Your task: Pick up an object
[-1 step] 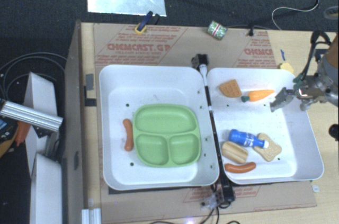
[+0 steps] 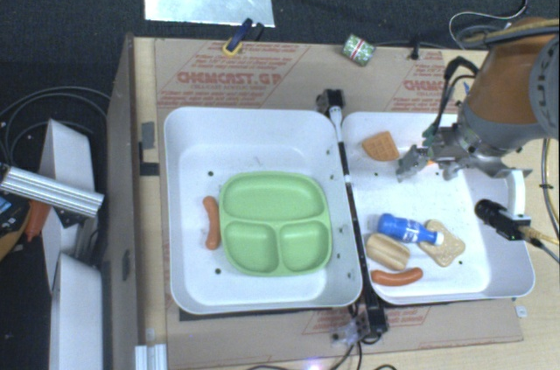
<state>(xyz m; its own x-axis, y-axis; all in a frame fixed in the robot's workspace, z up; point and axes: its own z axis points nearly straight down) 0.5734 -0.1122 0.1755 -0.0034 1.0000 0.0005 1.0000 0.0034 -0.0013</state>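
arm [image 2: 516, 88]: enters from right, wrist bent down | gripper [image 2: 409, 164]: low, pointing left

In the right bin [image 2: 500, 279] the front is crowded: a blue bottle [image 2: 405, 228], a bread slice [image 2: 444, 244], a bun [image 2: 388, 251] and a sausage [image 2: 396, 276] lie close together. A chip [image 2: 381, 146] sits at the back left. The middle floor between them is bare. The left bin [image 2: 188, 185] is mostly taken by a green tray [image 2: 275, 221].

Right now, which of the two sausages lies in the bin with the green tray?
The upright sausage left of the green tray; the other sausage lies in the right bin.
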